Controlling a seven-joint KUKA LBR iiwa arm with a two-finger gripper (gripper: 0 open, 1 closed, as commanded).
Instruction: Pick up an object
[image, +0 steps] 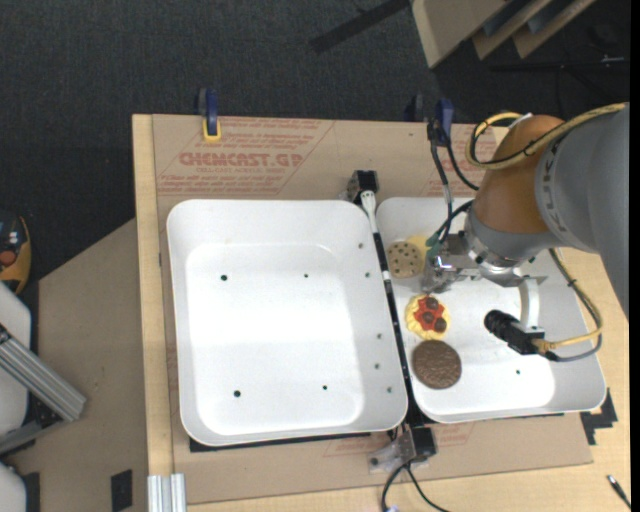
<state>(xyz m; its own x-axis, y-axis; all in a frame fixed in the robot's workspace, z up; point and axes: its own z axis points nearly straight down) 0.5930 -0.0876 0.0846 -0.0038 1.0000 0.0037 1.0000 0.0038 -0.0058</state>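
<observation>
Three small items lay in the right bin (560, 395), lined up along its left wall, close to the divide between the two bins. Farthest from the camera was a pale tan cookie (404, 258) dotted with dark spots. Below it sat a yellow tart (428, 316) topped with red and dark berries, and nearest the camera a flat brown disc (437, 365). All three were roughly round as seen from above, so none had a clear long axis or pointed any particular way; the row they formed ran from the far end of the bin toward the near end. The tart and the brown disc lay just beside each other, nearly touching, while the cookie stood a little apart from the tart.

The gripper (447, 262) hung over the far part of the right bin, just right of the cookie and above the tart. Its fingers were hidden under the wrist, so whether the jaws were open or closed could not be told, and nothing was seen between them. The orange band (515, 190) and grey arm (590, 180) extended off to the right.

The left bin (200, 240) sat alongside on the wooden bench (250, 150).
</observation>
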